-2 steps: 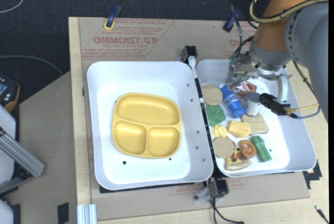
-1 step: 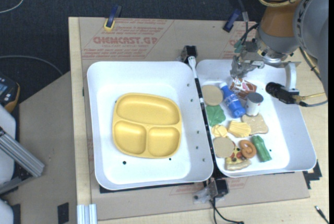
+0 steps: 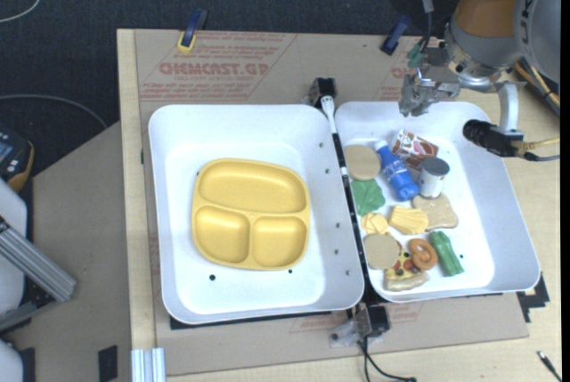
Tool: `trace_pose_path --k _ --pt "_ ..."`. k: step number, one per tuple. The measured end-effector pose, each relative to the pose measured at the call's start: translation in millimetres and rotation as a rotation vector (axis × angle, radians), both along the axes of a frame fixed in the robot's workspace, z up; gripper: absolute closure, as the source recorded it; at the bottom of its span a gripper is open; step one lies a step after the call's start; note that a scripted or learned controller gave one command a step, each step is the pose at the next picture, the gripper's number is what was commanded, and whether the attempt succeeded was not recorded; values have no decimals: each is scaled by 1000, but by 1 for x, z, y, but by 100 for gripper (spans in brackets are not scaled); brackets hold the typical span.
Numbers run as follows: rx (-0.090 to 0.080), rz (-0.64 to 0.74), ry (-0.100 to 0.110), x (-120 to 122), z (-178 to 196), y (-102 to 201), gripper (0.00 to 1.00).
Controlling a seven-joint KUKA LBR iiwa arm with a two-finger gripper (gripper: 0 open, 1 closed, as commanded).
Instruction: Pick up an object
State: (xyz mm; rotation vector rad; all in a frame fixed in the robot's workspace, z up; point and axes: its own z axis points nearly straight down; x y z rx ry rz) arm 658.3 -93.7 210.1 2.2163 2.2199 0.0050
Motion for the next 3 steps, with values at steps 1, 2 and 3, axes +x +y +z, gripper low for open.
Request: trace_pose_path --k 1,2,3 --pt "0 -1 1 1 16 0 100" --pt "3 -3 11 -58 12 15 100" --pt "3 -3 10 -106 24 24 100"
